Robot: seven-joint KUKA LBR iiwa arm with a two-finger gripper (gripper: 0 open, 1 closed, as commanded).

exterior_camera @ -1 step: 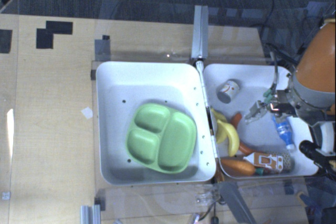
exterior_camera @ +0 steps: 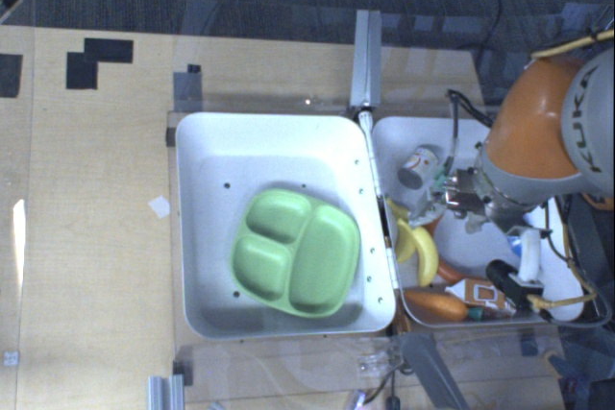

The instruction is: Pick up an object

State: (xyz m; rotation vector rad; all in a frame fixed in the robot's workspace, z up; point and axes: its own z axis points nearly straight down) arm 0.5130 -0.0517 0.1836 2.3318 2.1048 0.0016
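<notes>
One green tray [exterior_camera: 296,253], left bin [exterior_camera: 197,206].

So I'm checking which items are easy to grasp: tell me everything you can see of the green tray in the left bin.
The green tray is a pale green divided dish, smooth and matte like plastic, with rounded corners. Raised ridges split it into three compartments: two smaller ones on its left and one larger on its right. It lies flat and face up, turned slightly askew, on the floor of the left bin, toward the bin's near right part. Nothing rests in it.
</notes>
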